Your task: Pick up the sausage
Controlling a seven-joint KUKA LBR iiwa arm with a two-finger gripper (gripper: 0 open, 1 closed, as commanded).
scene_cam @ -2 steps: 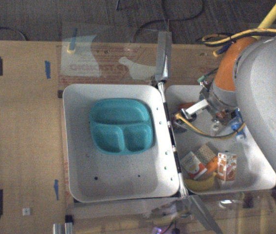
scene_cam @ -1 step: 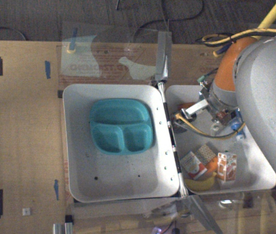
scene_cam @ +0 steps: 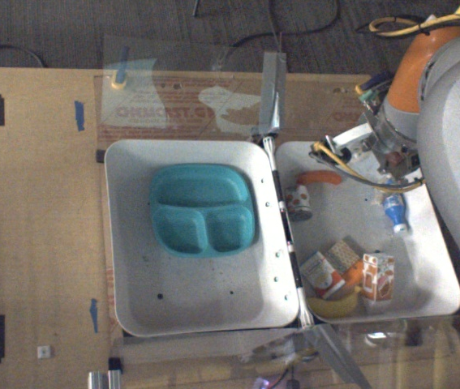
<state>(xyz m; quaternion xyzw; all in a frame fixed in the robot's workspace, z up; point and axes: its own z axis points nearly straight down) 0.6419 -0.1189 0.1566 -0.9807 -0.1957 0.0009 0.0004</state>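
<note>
From the overhead camera, the sausage (scene_cam: pixel 322 177) lies at the far end of the right bin (scene_cam: pixel 440 298), just beyond a small can (scene_cam: pixel 298 203). The gripper (scene_cam: pixel 392 164) hangs right of it, over a blue bottle (scene_cam: pixel 394 212); whether it's apart or together, I cannot tell. A teal tray (scene_cam: pixel 203 209) sits in the left bin (scene_cam: pixel 132 298).

Bench (scene_cam: pixel 35 241): tan board surface, black corner marks and blue tape strips. Two shallow white bins sit directly on it, touching side by side: left bin (scene_cam: pixel 132 298), right bin (scene_cam: pixel 440 290).
</note>
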